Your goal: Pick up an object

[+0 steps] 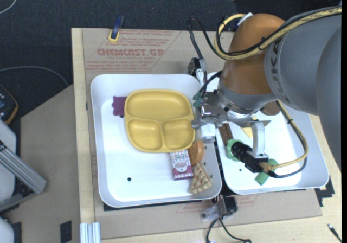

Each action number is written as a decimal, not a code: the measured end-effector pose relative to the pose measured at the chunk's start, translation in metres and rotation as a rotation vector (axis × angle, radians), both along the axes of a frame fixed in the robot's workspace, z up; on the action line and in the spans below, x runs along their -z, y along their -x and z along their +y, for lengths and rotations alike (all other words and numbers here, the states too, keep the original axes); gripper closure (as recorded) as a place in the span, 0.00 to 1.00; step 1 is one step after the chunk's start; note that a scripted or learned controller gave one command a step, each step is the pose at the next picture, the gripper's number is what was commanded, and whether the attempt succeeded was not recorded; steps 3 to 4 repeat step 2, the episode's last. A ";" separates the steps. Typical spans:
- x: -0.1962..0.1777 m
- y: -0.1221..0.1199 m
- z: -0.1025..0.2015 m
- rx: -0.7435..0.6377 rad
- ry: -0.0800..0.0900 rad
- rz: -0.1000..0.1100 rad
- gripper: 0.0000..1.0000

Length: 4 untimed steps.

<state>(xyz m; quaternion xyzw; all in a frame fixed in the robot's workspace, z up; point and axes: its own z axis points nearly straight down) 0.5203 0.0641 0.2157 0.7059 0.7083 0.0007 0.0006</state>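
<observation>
- Gripper over the inner edge between both bins; finger state cannot be told.
- Yellow divided plate in left bin, touching its right edge.
- Red packet near that bin's front edge.

Yellow divided tray flat, left bin.

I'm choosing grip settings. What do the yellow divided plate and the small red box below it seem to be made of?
The yellow divided plate looks like moulded plastic: one even colour, rounded compartment walls, a soft satin sheen. The small red box looks like printed cardboard, with flat faces, sharp edges and a label; that is less certain at this size.
</observation>
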 end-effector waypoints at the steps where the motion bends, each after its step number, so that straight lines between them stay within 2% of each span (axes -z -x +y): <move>1: -0.012 0.015 -0.007 0.004 -0.001 0.004 1.00; 2: 0.002 0.004 -0.007 0.004 0.001 0.005 1.00; 4: 0.002 0.004 -0.007 0.004 0.001 0.005 1.00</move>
